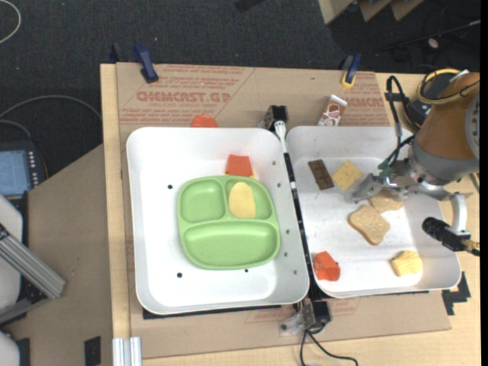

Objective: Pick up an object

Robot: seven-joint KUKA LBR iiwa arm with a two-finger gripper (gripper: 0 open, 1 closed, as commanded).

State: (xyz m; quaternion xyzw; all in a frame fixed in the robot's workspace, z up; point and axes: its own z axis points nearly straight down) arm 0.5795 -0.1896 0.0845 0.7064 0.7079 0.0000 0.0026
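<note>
My gripper [371, 188] hangs low over the middle of the right bin [435, 280], at the end of the grey arm with the orange band [451, 120]. Its tip is right beside a tan bread-like piece [387, 202] and just above a second toast-coloured piece [369, 225]. To its left lie a yellow cracker [347, 176] and a brown chocolate bar [321, 174]. A red block [326, 265] sits at the bin's front left and a yellow block [406, 263] at the front right. Nothing is visibly held.
The left bin [145, 204] holds a green divided plate [226, 242] with a yellow piece [242, 200] in one compartment, and an orange-red block [239, 165] behind it. A small carton [332, 111] and blue clamps [145, 62] sit on the board behind the bins.
</note>
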